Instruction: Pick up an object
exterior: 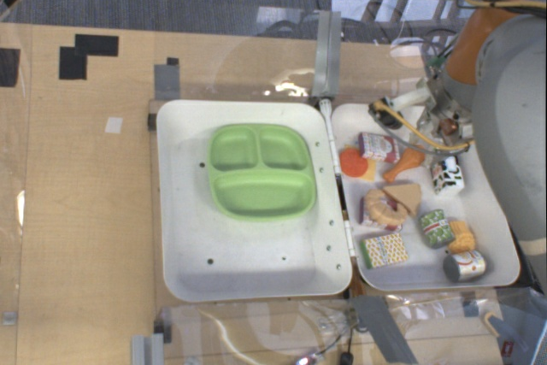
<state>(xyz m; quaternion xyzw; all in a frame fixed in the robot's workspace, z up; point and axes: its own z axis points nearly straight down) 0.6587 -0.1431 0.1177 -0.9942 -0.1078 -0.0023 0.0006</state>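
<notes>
Small toy food items fill the right-hand white bin (496,222), and none of them sits between the fingers of the gripper (444,128). The gripper hangs over that bin's far right corner, below the grey arm with its orange band (468,47), and whether its jaws are open or closed cannot be told, because cables and the wrist crowd the spot.

Near the bin's left wall lies a round orange-red tomato-like piece (355,163), with a small red and white packet (378,146) just beside it toward the far edge. An orange carrot-shaped piece (403,165) lies at a slant near the middle. A black and white cow-patterned carton (447,174) stands close to the gripper, toward the right wall. In the middle of the bin, a tan wedge (405,198) touches a pale round bread-like piece (381,210). Toward the near edge lie a flat box with a speckled print (385,250), a green and red can (435,228), a small yellow-orange lump (462,236) and a silver can on its side (464,266) at the near right corner.

The left-hand white bin (188,252) carries a green three-compartment plate (261,171) toward its far middle.
</notes>
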